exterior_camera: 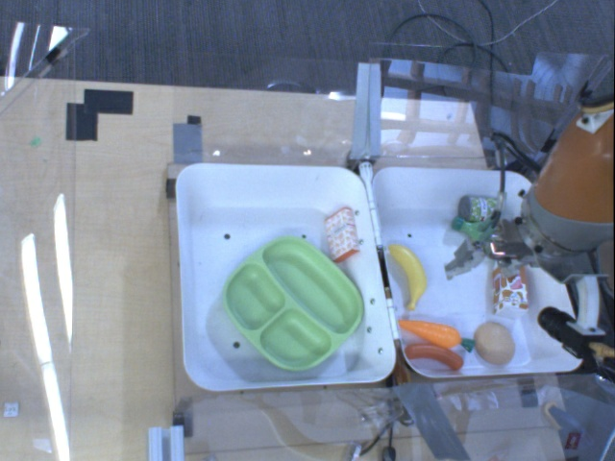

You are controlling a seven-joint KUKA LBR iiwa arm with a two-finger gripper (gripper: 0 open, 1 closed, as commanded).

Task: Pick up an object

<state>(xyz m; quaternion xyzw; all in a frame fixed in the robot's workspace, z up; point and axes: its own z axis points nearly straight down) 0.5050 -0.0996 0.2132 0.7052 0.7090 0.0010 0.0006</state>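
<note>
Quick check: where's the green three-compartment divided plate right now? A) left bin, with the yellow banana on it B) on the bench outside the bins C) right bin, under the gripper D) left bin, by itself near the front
D: the green three-compartment divided plate lies flat in the left white bin, while the yellow banana sits in the right white bin.

Black tape marks [96, 111], cables [461, 27], wooden bench [96, 286]

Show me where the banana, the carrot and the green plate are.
banana [410, 275], camera view, middle of its curved body
carrot [431, 332], camera view, middle of its orange body
green plate [317, 284], camera view, floor of its long compartment
</note>
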